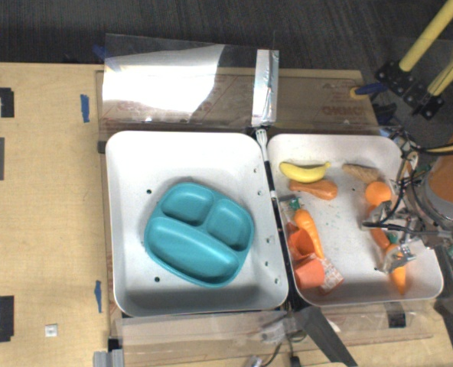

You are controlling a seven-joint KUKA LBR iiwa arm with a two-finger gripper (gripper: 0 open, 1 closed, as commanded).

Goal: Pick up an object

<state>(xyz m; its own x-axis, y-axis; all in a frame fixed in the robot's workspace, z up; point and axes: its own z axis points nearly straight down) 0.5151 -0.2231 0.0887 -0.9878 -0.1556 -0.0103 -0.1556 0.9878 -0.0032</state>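
Gripper low over right bin's orange pile

Bench (43, 205) of pale wood spreads farthest from the gripper, marked with black squares and strips of blue tape. Nearer lies the left bin (127, 159), white and shallow, holding a teal divided plate (200, 233) with three compartments, set at a slant in the middle. Behind this bin a clear plastic sheet (161, 82) catches the light, and a silver taped strip (265, 86) stands just beside it, above the seam where the two bins touch.

The right bin (341, 228) carries the pickable objects. A banana (304, 171) lies at its far side from the gripper, toward the back, with an orange carrot-shaped piece (315, 190) touching it just in front. Further forward along the same wall sit a second carrot-like piece (306, 224), an orange cup (309, 272) and a crumpled clear wrapper (330, 275), packed close together. A brown, bread-like piece (358, 172) rests near the back wall, with an orange ball (378, 193) just beside it, close to the arm.

The gripper (395, 239) reaches in at the bin's right side, wrapped in dark cables, low among more orange pieces (397, 277). Whether its fingers are released or clenched cannot be told, and nothing is plainly seen between them. An orange band (450, 186) shows on the arm at the edge. Yellow bars (437, 21) cross the corner behind it.
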